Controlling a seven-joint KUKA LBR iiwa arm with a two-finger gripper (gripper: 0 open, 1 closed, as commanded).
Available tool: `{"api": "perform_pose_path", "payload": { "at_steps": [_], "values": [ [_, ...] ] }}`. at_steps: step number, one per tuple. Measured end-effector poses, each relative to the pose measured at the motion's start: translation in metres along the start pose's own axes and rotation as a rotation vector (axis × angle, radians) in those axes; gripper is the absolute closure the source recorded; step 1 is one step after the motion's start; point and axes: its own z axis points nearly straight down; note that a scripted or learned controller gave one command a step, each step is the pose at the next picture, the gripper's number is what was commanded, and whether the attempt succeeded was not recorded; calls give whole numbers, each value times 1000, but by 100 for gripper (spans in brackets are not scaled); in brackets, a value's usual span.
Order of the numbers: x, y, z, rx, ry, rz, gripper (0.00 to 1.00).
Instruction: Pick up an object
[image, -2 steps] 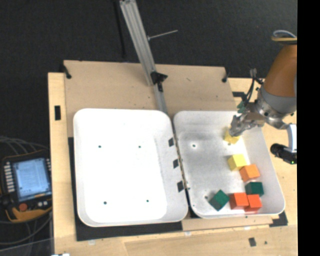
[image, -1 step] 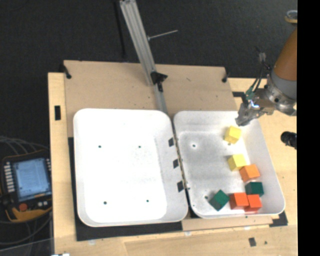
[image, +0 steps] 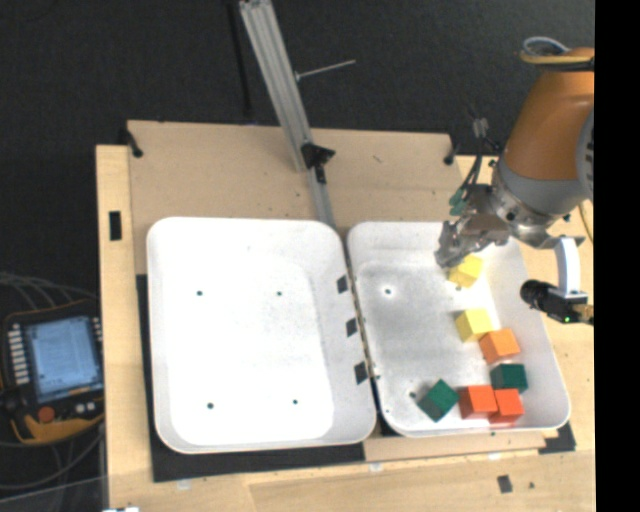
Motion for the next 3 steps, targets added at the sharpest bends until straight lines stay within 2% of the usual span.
{"api": "perform_pose_path", "payload": {
  "at_steps": [1,2,3],
  "values": [
    [52,-14,-5,-1,2,-2,100],
    [97,-22,10,1,0,0,100],
    [141,-32,8,1,2,-1,100]
  ]
}}
